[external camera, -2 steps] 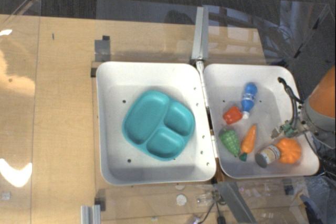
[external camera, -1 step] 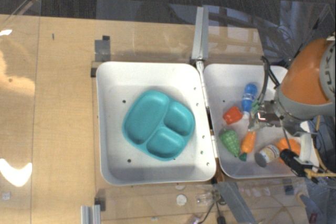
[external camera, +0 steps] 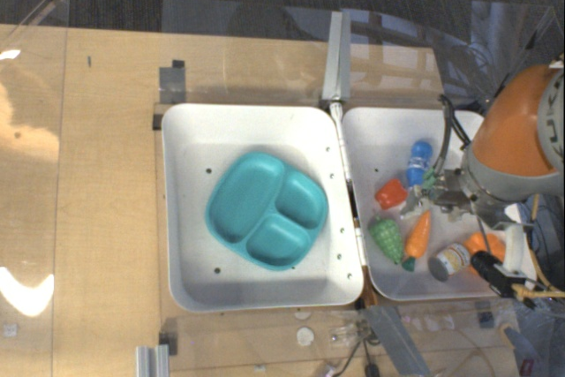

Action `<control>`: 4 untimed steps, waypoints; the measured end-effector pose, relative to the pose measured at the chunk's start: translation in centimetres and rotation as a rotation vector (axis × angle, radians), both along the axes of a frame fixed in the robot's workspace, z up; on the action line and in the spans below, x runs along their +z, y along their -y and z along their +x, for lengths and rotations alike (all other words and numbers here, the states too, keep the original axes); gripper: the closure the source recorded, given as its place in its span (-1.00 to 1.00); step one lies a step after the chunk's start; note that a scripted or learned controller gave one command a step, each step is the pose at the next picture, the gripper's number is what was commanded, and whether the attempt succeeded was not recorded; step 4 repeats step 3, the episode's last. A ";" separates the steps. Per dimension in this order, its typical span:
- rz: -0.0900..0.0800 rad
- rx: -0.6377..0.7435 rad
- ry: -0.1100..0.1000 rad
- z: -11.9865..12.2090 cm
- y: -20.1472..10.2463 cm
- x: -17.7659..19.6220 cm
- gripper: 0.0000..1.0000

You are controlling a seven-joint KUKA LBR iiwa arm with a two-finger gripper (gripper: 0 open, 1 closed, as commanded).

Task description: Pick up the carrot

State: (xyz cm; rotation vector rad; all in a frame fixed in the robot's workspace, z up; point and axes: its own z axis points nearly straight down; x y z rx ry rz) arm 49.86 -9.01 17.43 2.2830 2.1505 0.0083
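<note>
The carrot [external camera: 418, 235], orange with a green stem end pointing down, lies tilted in the right bin [external camera: 375, 132] near its middle. My gripper [external camera: 432, 197] hangs just above the carrot's upper end, under the arm's orange band [external camera: 521, 132]. The gripper body hides the spot where it meets the carrot, so I cannot tell whether they touch.
Around the carrot lie a green vegetable [external camera: 386, 239], a red-orange piece [external camera: 391, 192], a blue bottle [external camera: 421, 157], a small can [external camera: 450, 260] and another orange item [external camera: 485, 245]. The left bin [external camera: 181, 216] holds a teal divided plate [external camera: 267, 209].
</note>
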 end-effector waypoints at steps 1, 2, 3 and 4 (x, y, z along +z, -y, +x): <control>0.000 -0.182 0.010 1.3 2.3 -8.4 -1.00; -0.002 -0.175 0.019 1.7 2.3 -7.1 1.00; 0.000 -0.077 0.000 6.9 -3.9 2.7 1.00; 0.000 -0.077 0.000 6.9 -3.9 2.7 1.00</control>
